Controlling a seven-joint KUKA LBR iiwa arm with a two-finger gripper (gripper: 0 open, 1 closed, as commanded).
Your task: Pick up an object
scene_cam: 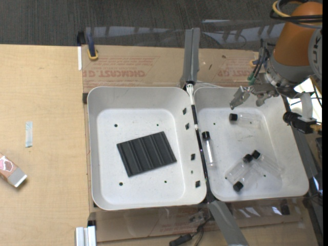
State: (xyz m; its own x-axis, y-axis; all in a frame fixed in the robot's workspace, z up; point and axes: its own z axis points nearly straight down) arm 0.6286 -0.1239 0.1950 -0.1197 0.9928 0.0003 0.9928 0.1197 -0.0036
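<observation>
Several clear vials (249,167) lie loose in the right bin (294,191), so the gripper (250,97) hangs spread and empty above its back edge.

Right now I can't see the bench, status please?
Gripper open above right bin, fingers holding nothing. Clear vials lie in that bin, untouched. Ribbed black mat in left bin. Nothing blocking.

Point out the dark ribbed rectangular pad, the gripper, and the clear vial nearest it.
dark ribbed rectangular pad (147,153), camera view, its centre
gripper (249,100), camera view, between fingertips
clear black-capped vial (243,118), camera view, its clear body
</observation>
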